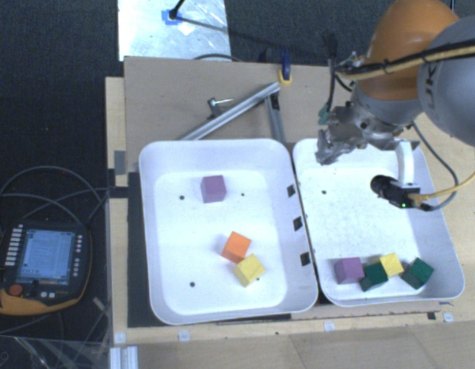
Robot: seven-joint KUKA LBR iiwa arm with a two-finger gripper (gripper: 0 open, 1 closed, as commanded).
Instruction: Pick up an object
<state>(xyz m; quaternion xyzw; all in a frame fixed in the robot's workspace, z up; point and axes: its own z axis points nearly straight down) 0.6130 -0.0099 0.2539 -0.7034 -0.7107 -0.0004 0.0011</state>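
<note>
Currently parked above the far left corner of the right-hand shallow white bin [445,241]: the grey two-finger gripper [332,149], hanging from the wrist under the orange band, nothing visible in its grasp. Whether spread or closed, impossible to tell at this angle and blur. Straight toward the near wall of the same bin, well apart from the gripper: a tight row of four small blocks, namely the pale purple cube [348,269], the dark green cube [373,276] touching it, the small yellow cube [391,264] just behind, and the second green cube [418,272] at the right end. Judged the likeliest targets, since reachable without crossing the divide between bins; of these, the pale purple cube most nearly in line below the gripper and free on its left side. Across the divide, in the left-hand white bin [149,229]: a mauve cube [213,188] roughly level with the gripper but well off to its left, plus an orange cube [237,246] touching a larger yellow cube [250,270] nearer the front. No long axis to match on any cube; only a travel toward the front wall, then a descent, with crowding in the row as the main risk.
</note>
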